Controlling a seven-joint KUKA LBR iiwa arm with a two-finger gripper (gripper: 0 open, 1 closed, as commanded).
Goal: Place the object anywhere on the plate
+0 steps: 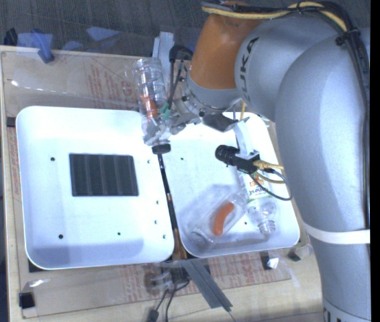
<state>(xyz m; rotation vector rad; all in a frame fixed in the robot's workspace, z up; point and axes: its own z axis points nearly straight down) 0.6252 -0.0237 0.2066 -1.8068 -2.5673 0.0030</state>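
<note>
The plate (103, 174) is a dark, ribbed rectangle lying flat in the middle of the left white bin (42, 126). My gripper (154, 130), a clear plastic assembly with red and green parts inside, hangs over the seam between the two bins at their far edge, up and to the right of the plate. Whether anything is in it is not visible. In the right bin (197, 173) an orange oblong object (223, 218) lies near the front inside a clear plastic wrapping.
A small labelled bottle (253, 188) and a clear bulb-like item (264, 221) lie by the right bin's right wall. A black camera stub with cables (233, 155) juts from the wrist over that bin. The grey arm (311, 113) covers the right side.
</note>
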